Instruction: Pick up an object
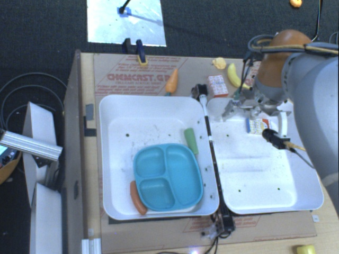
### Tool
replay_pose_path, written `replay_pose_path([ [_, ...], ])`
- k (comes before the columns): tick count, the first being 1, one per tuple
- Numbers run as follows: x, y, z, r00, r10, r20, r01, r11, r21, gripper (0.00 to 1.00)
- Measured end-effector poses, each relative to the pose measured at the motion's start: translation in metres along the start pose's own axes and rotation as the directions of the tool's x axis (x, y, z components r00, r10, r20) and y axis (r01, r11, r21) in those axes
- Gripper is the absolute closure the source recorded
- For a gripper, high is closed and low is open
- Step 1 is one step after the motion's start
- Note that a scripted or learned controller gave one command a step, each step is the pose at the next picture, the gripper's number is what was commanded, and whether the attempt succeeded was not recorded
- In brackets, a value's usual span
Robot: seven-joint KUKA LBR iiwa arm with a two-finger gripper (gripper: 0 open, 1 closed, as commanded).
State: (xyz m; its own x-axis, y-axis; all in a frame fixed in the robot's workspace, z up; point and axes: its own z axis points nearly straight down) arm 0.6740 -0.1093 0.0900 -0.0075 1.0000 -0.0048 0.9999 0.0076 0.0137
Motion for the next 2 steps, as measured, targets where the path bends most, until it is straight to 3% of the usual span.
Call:
replay_pose_path([
  [1, -0.068, -0.005, -0.037, 1.0, 0.01, 0.0, -0.01, 1.0, 0.008, 0.0],
  [2, -0.021, -0.109, -0.03, 1.0, 0.007, -0.009, -0.007, 1.0, 0.022, 0.0],
])
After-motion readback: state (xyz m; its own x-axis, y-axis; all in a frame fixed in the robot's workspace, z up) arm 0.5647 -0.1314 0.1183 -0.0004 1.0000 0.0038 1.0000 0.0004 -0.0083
